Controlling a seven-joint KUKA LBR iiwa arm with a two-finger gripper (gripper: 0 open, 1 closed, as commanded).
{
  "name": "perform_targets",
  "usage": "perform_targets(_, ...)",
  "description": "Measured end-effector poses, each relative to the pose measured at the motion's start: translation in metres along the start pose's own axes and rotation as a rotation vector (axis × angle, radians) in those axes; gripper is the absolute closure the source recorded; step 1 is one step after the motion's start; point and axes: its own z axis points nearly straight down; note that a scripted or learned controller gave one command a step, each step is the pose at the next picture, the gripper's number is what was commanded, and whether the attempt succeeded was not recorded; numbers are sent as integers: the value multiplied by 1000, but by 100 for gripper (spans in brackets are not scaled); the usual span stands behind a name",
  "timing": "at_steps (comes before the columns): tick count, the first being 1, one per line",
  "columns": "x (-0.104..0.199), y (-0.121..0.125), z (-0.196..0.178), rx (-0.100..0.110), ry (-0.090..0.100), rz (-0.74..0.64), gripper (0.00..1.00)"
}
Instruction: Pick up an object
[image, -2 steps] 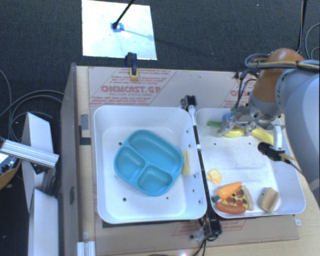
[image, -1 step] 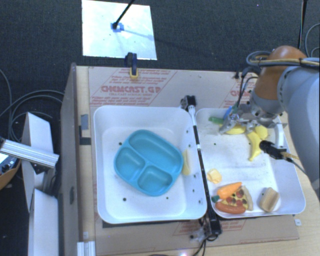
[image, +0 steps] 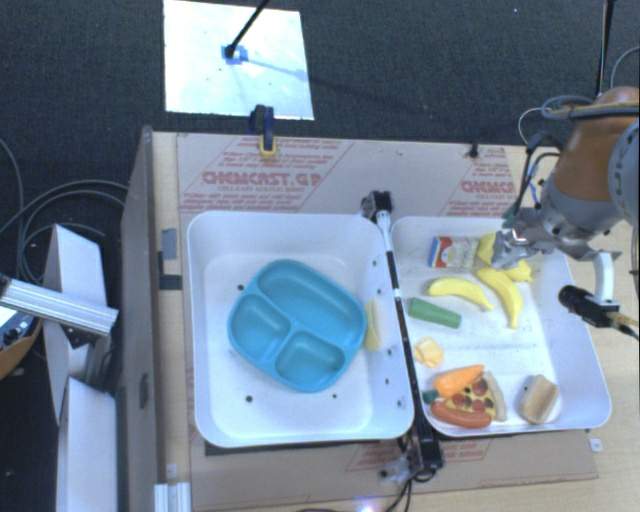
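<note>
Yellow bananas (image: 490, 290) lie just below the gripper (image: 512, 250) near the right bin's (image: 585, 375) far edge.

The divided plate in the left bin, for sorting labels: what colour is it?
Light blue divided plate, clearest in the camera view.

Dark carpet floor (image: 420, 70) bears a pale, perhaps paper, sheet (image: 235, 60).

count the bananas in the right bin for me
2: one banana lies mid-bin above the green piece; the other banana curves just right of it, under the gripper. The arm may hide more.
</note>
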Motion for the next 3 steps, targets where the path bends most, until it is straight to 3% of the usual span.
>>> perform_targets(1,2,1,4,3,1,-4,0)
perform_targets(2,71,-13,70,8,6,-10,0)
perform_targets(3,37,36,70,43,24,-1,0)
